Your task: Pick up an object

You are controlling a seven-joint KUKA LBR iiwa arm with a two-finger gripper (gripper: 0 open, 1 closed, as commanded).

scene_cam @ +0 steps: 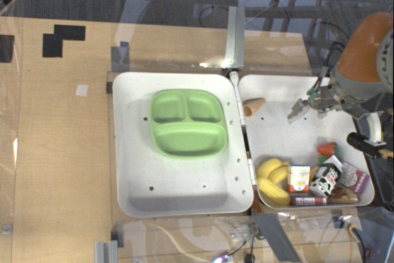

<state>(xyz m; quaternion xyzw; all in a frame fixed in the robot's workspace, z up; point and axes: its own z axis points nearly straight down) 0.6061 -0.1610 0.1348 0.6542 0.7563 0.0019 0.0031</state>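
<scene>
The objects (pixel 311 180) lay heaped in the right bin's (pixel 277 132) near corner: bananas (pixel 274 178), cartons, something red. The jaws (pixel 303 109) hung empty above bare floor; whether apart, I could not tell. Crowding risked a slipped grasp. A cone-shaped piece (pixel 253 106) sat alone; the left bin (pixel 132 132) held a green tray (pixel 187 122).

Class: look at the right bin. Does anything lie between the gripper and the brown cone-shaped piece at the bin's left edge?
Nothing visible does. The gripper hangs over bare bin floor, and the cone lies apart to its left. The banana and cartons sit nearer the front.
</scene>
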